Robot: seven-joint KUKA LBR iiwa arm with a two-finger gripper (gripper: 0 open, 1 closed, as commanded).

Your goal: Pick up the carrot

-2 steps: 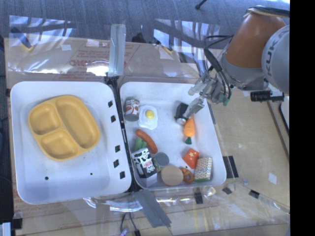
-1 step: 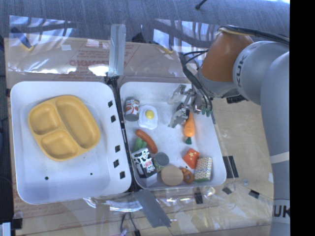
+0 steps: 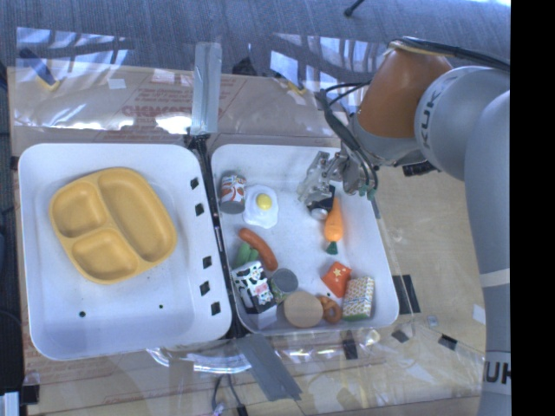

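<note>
The carrot (image 3: 334,221) is orange with a small green tip pointing toward the front. It lies on the floor of the right bin (image 3: 381,258), close to that bin's right wall. My gripper (image 3: 324,185) hangs at the back of this bin, just left of and behind the carrot's thick end. A small dark piece sits under the gripper, beside the carrot's top. The carrot rests on the bin floor, with nothing lifting it.
The right bin also holds a can (image 3: 231,191), a fried egg (image 3: 262,206), a sausage (image 3: 258,247), a cow-patterned carton (image 3: 251,286), a bun (image 3: 303,309), a pretzel (image 3: 329,308) and a wafer block (image 3: 358,297). A yellow divided plate (image 3: 113,224) lies in the left bin (image 3: 35,310).
</note>
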